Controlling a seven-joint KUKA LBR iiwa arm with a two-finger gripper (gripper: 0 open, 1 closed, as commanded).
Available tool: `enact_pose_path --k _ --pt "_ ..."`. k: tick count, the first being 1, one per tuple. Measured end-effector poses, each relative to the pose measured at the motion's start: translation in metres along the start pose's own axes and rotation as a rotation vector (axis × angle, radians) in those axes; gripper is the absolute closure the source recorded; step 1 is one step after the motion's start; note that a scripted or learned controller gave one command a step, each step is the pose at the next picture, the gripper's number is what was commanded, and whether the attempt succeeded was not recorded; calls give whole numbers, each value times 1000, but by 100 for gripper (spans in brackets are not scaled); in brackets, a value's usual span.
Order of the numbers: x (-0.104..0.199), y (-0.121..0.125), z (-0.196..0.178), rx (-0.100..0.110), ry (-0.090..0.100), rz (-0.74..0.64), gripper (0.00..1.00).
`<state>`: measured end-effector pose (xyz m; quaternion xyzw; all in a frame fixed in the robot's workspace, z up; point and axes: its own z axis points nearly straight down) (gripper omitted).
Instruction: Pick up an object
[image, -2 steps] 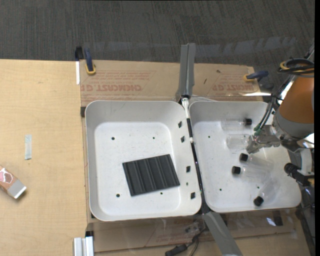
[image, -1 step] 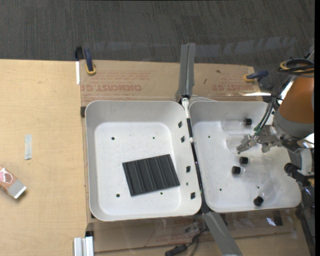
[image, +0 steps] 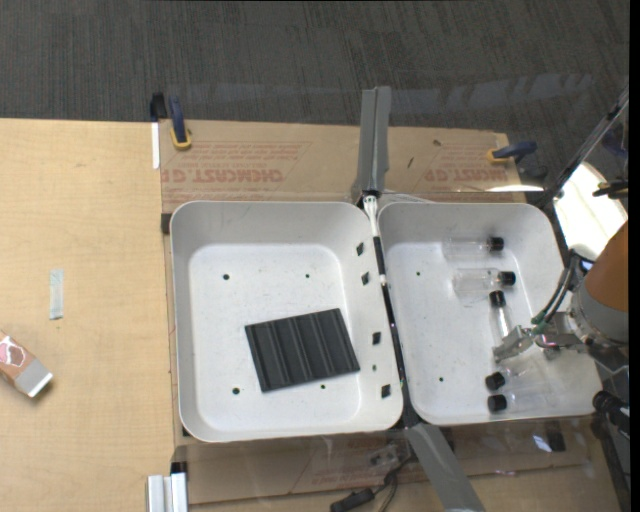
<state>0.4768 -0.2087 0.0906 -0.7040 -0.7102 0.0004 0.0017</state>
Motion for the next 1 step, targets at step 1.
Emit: enact_pose_path --k 1 --pt "0 3 -10 -10 -3 2 100"
